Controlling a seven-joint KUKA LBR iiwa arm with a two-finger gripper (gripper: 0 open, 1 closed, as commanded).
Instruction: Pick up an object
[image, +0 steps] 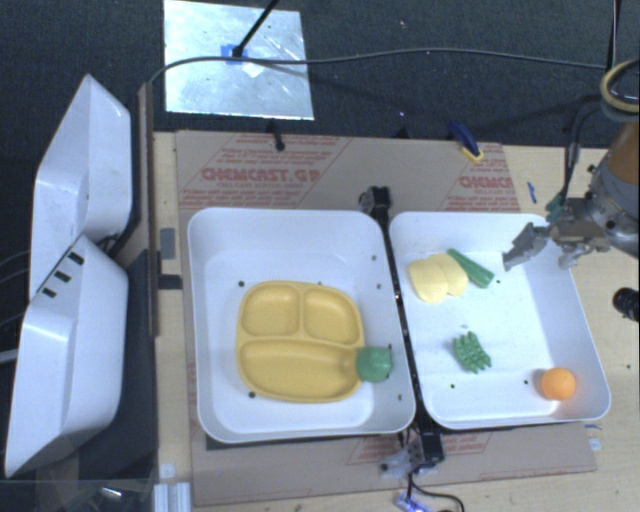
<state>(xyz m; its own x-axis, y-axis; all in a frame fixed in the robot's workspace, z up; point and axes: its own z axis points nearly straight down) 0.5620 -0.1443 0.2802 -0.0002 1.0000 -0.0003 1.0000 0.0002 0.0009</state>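
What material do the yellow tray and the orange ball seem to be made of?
The yellow tray looks like molded plastic with a soft sheen: one even color, rounded compartment ridges. The orange ball seems smooth plastic or rubber, with a faint highlight; which one is unclear.

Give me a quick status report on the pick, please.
Hand over right bin, nothing held. Yellow piece, green toy, orange ball untouched. Path clear.

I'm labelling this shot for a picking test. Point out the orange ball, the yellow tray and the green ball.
orange ball (557, 384), camera view, middle of the ball.
yellow tray (297, 342), camera view, ridge between its compartments.
green ball (375, 364), camera view, its top.
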